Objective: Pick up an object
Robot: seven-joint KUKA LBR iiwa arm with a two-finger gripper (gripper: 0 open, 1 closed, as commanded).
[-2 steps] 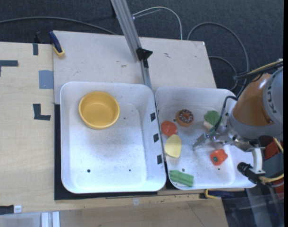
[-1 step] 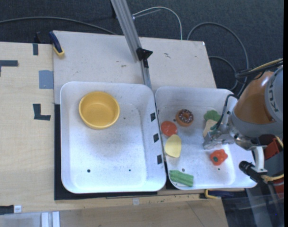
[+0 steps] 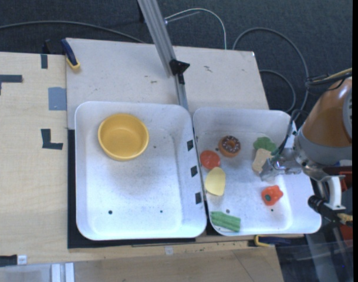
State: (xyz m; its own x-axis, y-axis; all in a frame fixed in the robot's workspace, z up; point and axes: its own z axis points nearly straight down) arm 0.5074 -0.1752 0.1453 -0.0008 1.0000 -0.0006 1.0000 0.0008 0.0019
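The right bin (image 3: pixel 243 115) holds several small toy foods. A chocolate donut (image 3: pixel 229 145) lies beside a red tomato (image 3: pixel 210 159), with a pale yellow piece (image 3: pixel 215 181) below them. A green piece (image 3: pixel 226 221) rests on the front rim. Further right are a green leafy piece (image 3: pixel 264 142), a cream block (image 3: pixel 260 159) and a red pepper (image 3: pixel 272 195). My gripper (image 3: pixel 272 169) hangs low at the right side of this bin, just right of the cream block and above the red pepper. Nothing visibly hangs from it.
The left bin (image 3: pixel 85 175) holds a yellow bowl (image 3: pixel 123 136) at its back left. A grey pole (image 3: pixel 158 28) slants down to the divide between the bins. The arm's orange band (image 3: pixel 328 122) stands over the right bin's right rim. Cables run behind the bins.
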